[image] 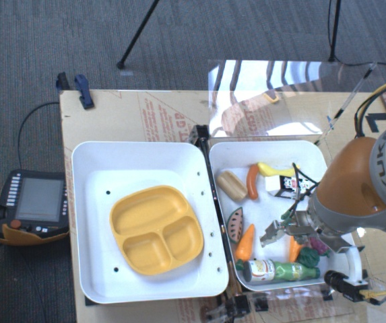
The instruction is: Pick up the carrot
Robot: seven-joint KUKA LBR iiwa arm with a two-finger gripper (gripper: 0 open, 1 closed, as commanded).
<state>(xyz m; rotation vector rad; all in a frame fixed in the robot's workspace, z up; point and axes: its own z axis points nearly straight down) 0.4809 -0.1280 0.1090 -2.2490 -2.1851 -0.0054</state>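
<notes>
An orange, tapered carrot (245,242) lies in the right bin (314,152) near its left wall, thin tip pointing up, just below a watermelon slice (235,222). My gripper (277,233) hangs over the bin's lower middle, a short way right of the carrot and apart from it. Just right of the gripper lies a second small orange piece (294,249) with a green leafy end (308,257); the wrist partly covers it. Nothing shows held in the gripper.
The right bin also holds a bread roll (232,185), a red sausage (252,181), a yellow banana (272,170), a black-and-white carton (285,184), a green bottle lying down (277,270) and something purple (320,246). The left bin (91,180) holds a yellow divided plate (155,229).
</notes>
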